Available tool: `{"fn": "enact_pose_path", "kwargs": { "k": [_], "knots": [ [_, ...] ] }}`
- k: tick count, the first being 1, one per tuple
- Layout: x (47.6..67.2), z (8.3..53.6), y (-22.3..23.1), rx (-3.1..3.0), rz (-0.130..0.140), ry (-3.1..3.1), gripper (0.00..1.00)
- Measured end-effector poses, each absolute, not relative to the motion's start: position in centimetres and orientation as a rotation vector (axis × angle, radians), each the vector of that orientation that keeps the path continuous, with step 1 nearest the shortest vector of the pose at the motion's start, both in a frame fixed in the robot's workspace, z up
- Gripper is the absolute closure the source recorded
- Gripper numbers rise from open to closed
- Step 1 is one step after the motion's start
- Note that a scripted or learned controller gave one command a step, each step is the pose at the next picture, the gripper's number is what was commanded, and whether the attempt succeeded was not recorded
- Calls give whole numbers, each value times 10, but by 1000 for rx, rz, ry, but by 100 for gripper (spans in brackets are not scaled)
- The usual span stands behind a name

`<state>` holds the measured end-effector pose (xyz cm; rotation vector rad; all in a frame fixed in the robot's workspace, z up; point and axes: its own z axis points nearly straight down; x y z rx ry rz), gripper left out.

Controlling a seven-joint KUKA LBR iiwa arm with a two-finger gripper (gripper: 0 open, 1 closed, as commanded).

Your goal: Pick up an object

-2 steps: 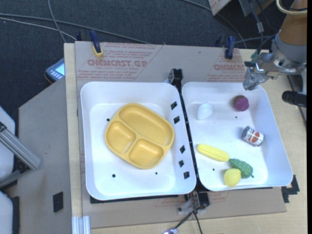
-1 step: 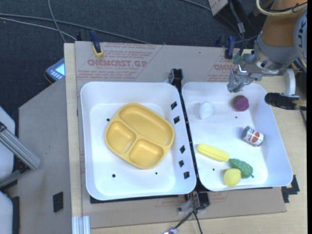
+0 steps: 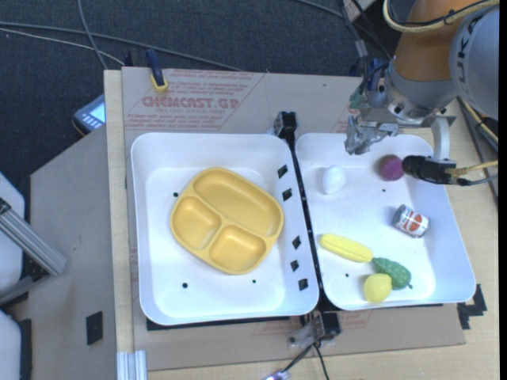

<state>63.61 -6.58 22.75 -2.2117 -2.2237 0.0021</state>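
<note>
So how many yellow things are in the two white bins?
3. The yellow divided tray sits in the left bin. The yellow corn and the yellow lemon lie in the right bin, near its front. None looks hidden.

Right bin point(image 3: 444, 287) holds six small items: white egg-like ball point(image 3: 333, 180) upper left, purple ball point(image 3: 390, 167) upper middle, red-and-white can point(image 3: 411, 222) on its side at right, yellow corn cob point(image 3: 344, 248) lying lengthwise, green lumpy piece point(image 3: 394, 271) touching yellow lemon point(image 3: 377, 287) near front edge.
</note>
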Motion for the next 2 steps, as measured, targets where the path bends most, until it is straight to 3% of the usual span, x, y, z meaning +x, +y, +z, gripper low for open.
{"fn": "enact_pose_path", "kwargs": {
  "k": [2],
  "knots": [
    [648, 225, 37, -2214, -2, -2227, 100]
  ]
}}
